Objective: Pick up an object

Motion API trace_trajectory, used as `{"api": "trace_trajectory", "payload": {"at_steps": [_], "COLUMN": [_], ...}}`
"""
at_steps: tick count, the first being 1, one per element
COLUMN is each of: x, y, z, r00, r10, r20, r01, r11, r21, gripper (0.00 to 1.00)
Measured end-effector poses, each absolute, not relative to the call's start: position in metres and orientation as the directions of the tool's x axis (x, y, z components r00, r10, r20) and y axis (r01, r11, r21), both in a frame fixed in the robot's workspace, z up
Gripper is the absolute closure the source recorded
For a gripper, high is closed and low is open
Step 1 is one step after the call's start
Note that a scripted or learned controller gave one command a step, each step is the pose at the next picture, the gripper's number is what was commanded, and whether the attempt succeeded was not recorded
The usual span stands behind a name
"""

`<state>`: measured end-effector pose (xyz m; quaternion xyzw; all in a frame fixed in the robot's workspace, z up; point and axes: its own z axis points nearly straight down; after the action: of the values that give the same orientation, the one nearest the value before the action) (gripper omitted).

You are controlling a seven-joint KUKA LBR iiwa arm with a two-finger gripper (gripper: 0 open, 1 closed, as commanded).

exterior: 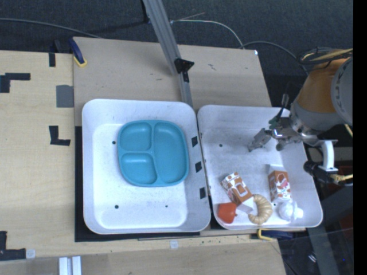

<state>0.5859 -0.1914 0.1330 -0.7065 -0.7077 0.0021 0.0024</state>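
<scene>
Currently poised over bare floor of the right bin (229, 125), pincer (269, 139) spread wide, grasping nothing. Candidate objects bunched near the front edge: patterned carton (237, 188), second carton (279, 185), croissant (262, 208), red piece (226, 212), white lump (288, 211). Likely trouble: closing on air if lowered where it hangs; nudging neighbours in so tight a cluster; slipping off the croissant's curve.

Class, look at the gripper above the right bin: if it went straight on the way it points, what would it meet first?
Probably the bare floor of the right shallow white bin; the gripper points down and leftwards, away from the food items, though depth is unclear.
</scene>
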Motion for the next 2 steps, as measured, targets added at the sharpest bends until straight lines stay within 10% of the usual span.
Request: {"api": "trace_trajectory", "payload": {"at_steps": [1, 2], "x": [0.587, 0.587], "y": [-0.191, -0.200], "z": [0.146, 0.194], "r00": [-0.004, -0.001], "r10": [1.000, 1.000], "r20": [0.000, -0.002], "r01": [1.000, 1.000], "r11": [0.004, 0.001], "r21": [-0.002, 0.003], "gripper": [1.00, 1.00]}}
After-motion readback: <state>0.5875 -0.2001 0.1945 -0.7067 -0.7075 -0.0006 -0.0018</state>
